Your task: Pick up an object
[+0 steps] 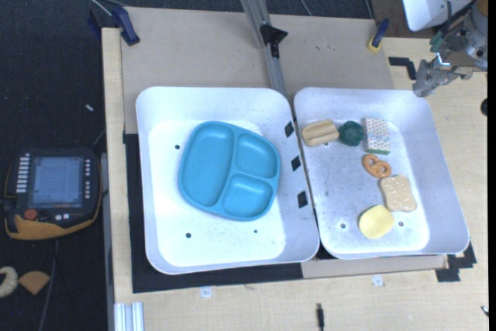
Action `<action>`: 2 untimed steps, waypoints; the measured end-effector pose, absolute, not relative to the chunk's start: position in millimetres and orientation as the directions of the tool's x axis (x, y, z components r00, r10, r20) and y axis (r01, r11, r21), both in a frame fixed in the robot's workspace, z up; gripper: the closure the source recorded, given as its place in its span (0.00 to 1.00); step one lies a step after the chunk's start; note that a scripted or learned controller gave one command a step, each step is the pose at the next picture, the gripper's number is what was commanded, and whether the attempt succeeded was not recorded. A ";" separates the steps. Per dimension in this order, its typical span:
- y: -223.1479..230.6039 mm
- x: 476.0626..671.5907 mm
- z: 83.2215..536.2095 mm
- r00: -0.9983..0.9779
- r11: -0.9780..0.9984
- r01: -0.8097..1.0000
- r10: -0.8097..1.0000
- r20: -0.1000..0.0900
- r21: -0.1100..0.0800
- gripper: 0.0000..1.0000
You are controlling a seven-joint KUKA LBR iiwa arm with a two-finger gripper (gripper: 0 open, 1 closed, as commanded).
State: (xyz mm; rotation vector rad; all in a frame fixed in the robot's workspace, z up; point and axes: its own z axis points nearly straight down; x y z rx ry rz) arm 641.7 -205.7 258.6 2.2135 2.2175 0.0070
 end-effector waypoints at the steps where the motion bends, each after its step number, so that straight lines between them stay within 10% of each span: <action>1: -205.6 642.4 263.2 -0.001 0.001 1.000 1.000 -0.001 0.003 1.00; 2: -161.2 621.7 254.0 -0.002 0.002 1.000 1.000 0.001 -0.002 1.00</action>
